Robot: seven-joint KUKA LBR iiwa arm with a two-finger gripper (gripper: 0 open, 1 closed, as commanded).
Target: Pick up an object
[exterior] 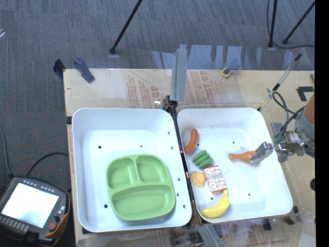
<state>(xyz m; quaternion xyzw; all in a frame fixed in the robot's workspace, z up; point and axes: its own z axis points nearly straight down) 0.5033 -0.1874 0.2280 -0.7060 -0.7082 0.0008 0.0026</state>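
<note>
Silver-grey metal shapes the gripper (pixel 263 152), which reaches in from the right over the right bin (pixel 257 118). Its tip sits right at the thick end of an orange chicken drumstick (pixel 241 157), touching it or very nearly so; how far it is open I cannot tell, and nothing shows the drumstick being clasped or lifted. The drumstick lies flat on the bin floor, narrow end pointing left.

Six toy foods lie in this right bin, one of each. Besides the drumstick, a reddish sausage (pixel 190 140) leans along the left wall. Just below it lies a bunch of green beans (pixel 202 158). Lower still, a small round orange piece (pixel 198 179) lies just beside a red-and-white packet (pixel 215 179). A yellow banana (pixel 217 207) curves near the front wall, just below the packet.

Two white bins stand side by side. The left bin (pixel 87 122) holds one green plate (pixel 140 187) with three compartments, set toward the front.

Both bins rest on a pale wooden tabletop (pixel 118 86) printed with faded red lettering. One grey upright post (pixel 179 76) rises behind the seam between the bins. A small yellow item (pixel 225 72) and a blue clamp (pixel 83 69) sit at the tabletop's far edge. Cables trail on the right side near the arm. Around it lies grey carpet (pixel 61 24), crossed by thin black stand legs, and one handheld control pad (pixel 32 206) with a bright screen rests at the lower left.
</note>
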